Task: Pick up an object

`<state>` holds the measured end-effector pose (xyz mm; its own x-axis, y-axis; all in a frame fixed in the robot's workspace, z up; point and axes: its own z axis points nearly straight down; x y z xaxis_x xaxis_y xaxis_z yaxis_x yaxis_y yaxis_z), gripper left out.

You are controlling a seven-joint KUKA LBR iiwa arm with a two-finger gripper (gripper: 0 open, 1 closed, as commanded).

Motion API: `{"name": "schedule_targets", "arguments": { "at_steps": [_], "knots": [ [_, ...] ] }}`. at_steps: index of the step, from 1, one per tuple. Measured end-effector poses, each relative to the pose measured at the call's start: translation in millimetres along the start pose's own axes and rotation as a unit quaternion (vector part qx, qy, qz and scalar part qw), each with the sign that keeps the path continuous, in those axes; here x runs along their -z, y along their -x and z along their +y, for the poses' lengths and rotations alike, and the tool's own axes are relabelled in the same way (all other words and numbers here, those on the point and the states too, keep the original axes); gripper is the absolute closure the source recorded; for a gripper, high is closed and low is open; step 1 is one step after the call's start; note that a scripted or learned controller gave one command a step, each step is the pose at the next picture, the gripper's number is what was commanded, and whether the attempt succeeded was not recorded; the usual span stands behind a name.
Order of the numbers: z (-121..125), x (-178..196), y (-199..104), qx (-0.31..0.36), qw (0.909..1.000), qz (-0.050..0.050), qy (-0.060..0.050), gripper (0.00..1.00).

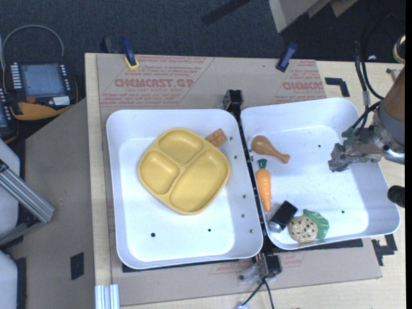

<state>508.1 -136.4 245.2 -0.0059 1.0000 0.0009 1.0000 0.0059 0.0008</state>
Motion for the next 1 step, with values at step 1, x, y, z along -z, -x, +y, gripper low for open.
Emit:
{"name": "schedule_targets", "arguments": {
  "at_steps": [1],
  "knots": [
    [8.6,0.4,-40.9,-0.003,1.0,0.0,0.0,1.0]
  ]
}}
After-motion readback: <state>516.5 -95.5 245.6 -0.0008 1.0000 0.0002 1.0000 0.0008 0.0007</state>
